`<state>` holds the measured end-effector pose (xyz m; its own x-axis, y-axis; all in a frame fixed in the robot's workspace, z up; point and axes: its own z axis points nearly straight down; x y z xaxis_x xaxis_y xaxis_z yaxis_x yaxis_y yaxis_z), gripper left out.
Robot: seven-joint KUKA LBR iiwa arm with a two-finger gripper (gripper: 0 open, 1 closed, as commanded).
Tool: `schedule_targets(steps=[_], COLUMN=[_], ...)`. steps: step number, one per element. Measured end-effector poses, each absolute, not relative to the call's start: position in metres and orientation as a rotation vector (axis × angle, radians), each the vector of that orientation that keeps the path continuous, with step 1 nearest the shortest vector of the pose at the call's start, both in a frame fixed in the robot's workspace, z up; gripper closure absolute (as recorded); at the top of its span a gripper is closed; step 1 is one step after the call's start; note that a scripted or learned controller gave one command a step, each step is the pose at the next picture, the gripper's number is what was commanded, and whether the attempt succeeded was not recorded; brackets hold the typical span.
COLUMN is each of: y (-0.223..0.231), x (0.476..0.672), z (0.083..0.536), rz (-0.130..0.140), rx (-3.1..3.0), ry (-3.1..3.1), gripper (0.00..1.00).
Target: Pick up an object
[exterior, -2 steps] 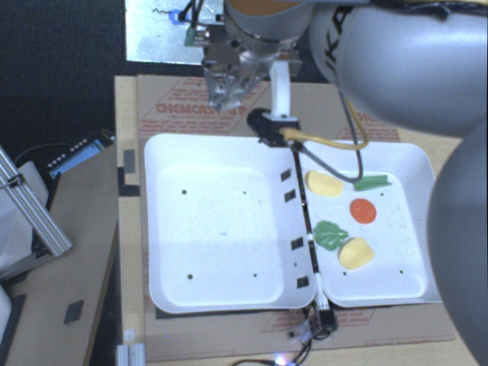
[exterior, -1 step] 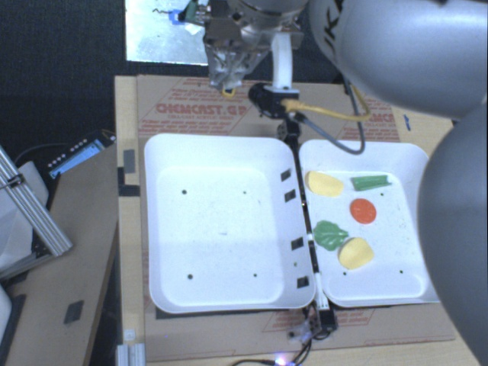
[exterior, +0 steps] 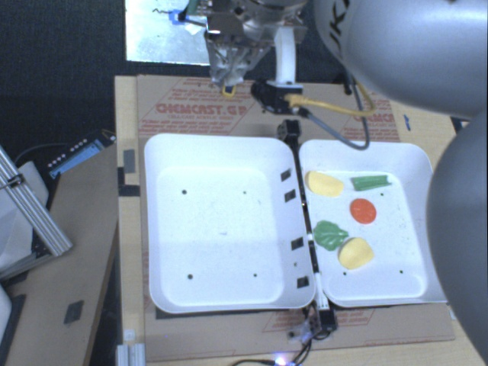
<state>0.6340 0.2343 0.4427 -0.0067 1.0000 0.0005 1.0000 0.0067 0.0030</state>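
You've got the tool (exterior: 229, 71) parked top centre, above the bins w/ nothing visibly in it, can't tell open/closed, so the right bin (exterior: 412, 158) w/ its five items stays unobstructed.

Five small objects lie loose in the right bin (exterior: 412, 162). A yellow piece (exterior: 325, 183) sits near the bin's upper left, with a flat green strip (exterior: 370, 181) beside it to the right. A round red-orange piece (exterior: 363, 210) lies below them, near the middle. Lower left, a dark green leafy piece (exterior: 330, 235) touches a second yellow piece (exterior: 355, 253).
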Motion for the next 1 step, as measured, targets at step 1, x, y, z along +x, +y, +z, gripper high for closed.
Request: schedule_targets(steps=[1], y=[0.2339], x=[0.6299], z=[0.4614], rz=[0.005], rx=[2.213], ry=[2.228], gripper=[1.00])
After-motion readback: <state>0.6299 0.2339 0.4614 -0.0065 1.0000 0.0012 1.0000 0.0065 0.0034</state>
